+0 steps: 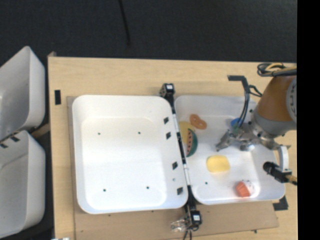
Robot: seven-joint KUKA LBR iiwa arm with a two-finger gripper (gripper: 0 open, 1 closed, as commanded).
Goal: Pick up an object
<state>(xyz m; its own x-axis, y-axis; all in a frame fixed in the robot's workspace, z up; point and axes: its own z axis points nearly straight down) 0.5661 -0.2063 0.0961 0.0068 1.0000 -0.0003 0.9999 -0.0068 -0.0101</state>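
Gripper (pixel 231 143) above yellow object (pixel 218 164), mid-bin.

smooth white plastic bins (pixel 125 204) on matt wooden bench (pixel 125 74).

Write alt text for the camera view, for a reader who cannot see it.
A grey and orange robot arm reaches in from the right, its pincer low over the right bin, above a yellow block. That bin also holds a watermelon slice toy, an orange piece and a red piece; the left bin sits alongside.
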